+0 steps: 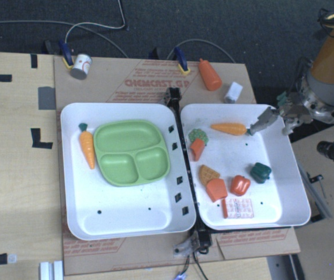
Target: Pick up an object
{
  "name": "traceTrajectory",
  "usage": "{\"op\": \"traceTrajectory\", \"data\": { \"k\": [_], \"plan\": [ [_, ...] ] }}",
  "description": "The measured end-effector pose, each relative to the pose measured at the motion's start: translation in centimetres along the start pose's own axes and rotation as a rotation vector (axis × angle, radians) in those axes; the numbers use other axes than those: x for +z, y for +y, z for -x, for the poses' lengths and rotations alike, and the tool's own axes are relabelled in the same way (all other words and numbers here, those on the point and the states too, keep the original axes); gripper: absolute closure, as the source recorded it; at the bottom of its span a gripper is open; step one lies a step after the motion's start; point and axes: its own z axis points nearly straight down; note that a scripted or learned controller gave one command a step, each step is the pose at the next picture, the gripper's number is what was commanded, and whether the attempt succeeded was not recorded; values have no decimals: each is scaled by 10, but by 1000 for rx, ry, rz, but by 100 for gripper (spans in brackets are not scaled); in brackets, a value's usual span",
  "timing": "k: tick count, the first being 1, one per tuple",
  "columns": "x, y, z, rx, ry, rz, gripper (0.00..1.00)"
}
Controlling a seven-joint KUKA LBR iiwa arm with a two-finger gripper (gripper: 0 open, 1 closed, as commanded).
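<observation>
My gripper [268,127] hangs over the right bin's far right corner, open, with nothing between its fingers. One finger tip [252,130] sits just right of an orange carrot [228,129] lying near the bin's back wall. The right bin [284,156] also holds a small carrot with a green top [197,143], a tan waffle piece [208,173], an orange-red block [216,189], a red pepper [240,185], a dark green pepper [261,171] and a pink-and-white packet [238,207].
The left bin [73,203] holds a green divided plate [133,151] and a carrot [87,147] at its left. Behind the bins on the cardboard lie an orange bottle [210,74], a white cube [233,91] and a small can [81,66].
</observation>
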Motion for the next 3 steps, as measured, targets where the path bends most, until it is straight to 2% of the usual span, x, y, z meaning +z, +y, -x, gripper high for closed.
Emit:
{"op": "traceTrajectory", "data": {
  "k": [1, 2, 3],
  "plan": [
    [93, 26, -57, -1, 2, -2, 0],
    [165, 69, -95, -1, -1, 4, 0],
    [166, 85, -94, 0, 2, -7, 0]
  ]
}}
